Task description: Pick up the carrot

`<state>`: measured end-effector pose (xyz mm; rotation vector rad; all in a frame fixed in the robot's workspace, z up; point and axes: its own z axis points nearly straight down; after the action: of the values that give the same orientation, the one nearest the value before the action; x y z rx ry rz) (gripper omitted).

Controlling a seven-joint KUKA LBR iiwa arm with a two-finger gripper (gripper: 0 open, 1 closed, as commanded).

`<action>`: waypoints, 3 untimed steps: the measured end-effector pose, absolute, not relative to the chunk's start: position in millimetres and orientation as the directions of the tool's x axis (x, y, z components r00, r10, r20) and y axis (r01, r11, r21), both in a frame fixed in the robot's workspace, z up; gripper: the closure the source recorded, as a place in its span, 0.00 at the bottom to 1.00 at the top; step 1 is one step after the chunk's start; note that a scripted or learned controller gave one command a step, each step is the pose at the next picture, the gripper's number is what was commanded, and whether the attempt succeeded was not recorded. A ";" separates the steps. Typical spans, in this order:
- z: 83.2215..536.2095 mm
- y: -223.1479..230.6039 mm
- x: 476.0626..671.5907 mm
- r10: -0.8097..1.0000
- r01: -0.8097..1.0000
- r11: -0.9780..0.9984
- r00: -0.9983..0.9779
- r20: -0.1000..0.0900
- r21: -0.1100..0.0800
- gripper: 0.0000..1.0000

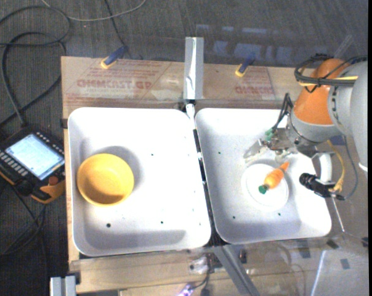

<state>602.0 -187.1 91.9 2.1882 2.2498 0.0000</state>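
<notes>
Seen from above, a worktop point(167, 82) carries two shallow white bins side by side. In the right bin point(229, 165), an orange carrot point(273, 179) lies tilted on a small white plate point(255, 193), toward the worktop's right edge. The tool point(273, 145) hangs just beside the carrot's far end; whether it is spread or pressed together, I cannot tell. A yellow bowl point(106, 178) sits in the left bin point(161, 221).

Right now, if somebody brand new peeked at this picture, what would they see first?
Probably the bright yellow bowl, sitting alone in the left bin. Next comes the little orange carrot, lying on a small white plate in the right bin. The gripper hangs just above it, on the arm with the orange band.
</notes>
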 end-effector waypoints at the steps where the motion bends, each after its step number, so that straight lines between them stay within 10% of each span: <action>1: 94.6 -215.4 541.6 0.996 0.996 0.090 -0.090 0.004 0.020 0.00; 2: 95.5 -178.2 485.9 0.974 0.974 0.224 -0.224 -0.001 0.002 0.00; 3: 132.0 -219.2 487.6 1.000 1.000 -0.028 0.028 0.000 -0.002 0.00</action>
<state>487.6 -219.2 132.0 2.2538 2.1911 -0.0024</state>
